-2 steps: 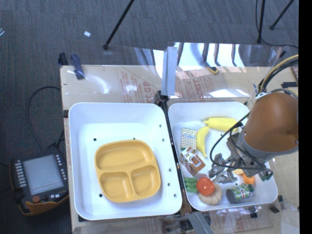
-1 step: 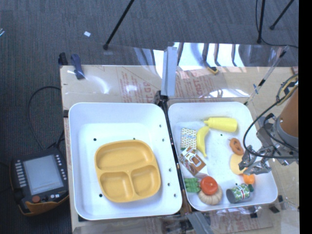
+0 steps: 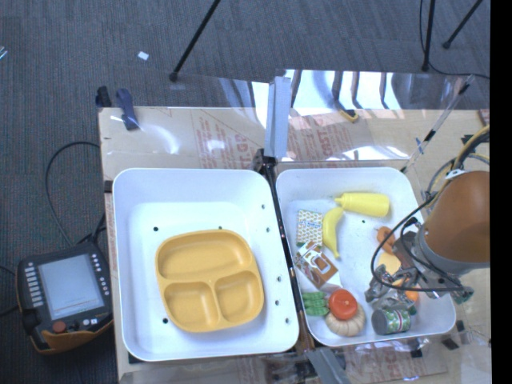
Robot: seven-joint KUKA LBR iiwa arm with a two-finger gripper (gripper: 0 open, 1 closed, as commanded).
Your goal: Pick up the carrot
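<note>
An orange piece that looks like the carrot (image 3: 386, 236) lies in the right bin (image 3: 364, 178), near its right side. Cables and the wrist hide most of it. My gripper (image 3: 398, 285) hangs low over the bin just in front of that orange piece, under the arm's orange band (image 3: 462, 214). The wrist and its cables cover the gripper's tip. Nothing can be seen held.
The right bin also holds a yellow mustard bottle (image 3: 364, 204), a banana (image 3: 331, 230), two small boxes (image 3: 314, 264), a green item (image 3: 314, 303), a red-topped round item (image 3: 344, 309) and a can (image 3: 392, 320) just below the gripper. A yellow divided plate (image 3: 210, 278) sits in the left bin (image 3: 136, 214).
</note>
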